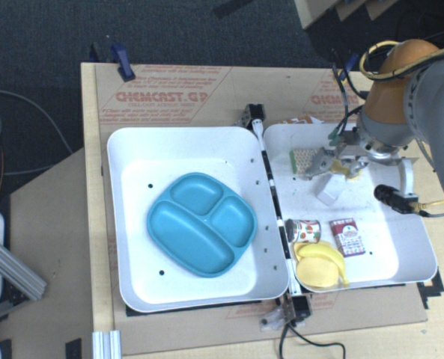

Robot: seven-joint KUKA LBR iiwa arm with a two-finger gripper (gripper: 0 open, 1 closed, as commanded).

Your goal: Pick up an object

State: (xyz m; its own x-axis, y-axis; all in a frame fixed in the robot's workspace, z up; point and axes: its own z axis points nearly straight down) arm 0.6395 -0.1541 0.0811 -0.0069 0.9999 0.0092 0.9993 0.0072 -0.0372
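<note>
The blue divided plate (pixel 201 223) lies alone in the left bin (pixel 124 200). The gripper (pixel 340 163) hangs low in the right bin (pixel 424 253), far end; finger state can't be told. Yellow banana (pixel 319 264), small can (pixel 305 231) & red packet (pixel 347 238) sit at the near end. A descent should be centred on one item, approx. clear of neighbours.

- The gripper (pixel 334 163) is low in the right bin (pixel 424 253), near its far wall.
- A blue divided plate (pixel 201 223) lies in the left bin (pixel 132 155).
- A yellow banana (pixel 320 264), a small can (pixel 305 231) and a red packet (pixel 348 238) lie near the right bin's front.
</note>
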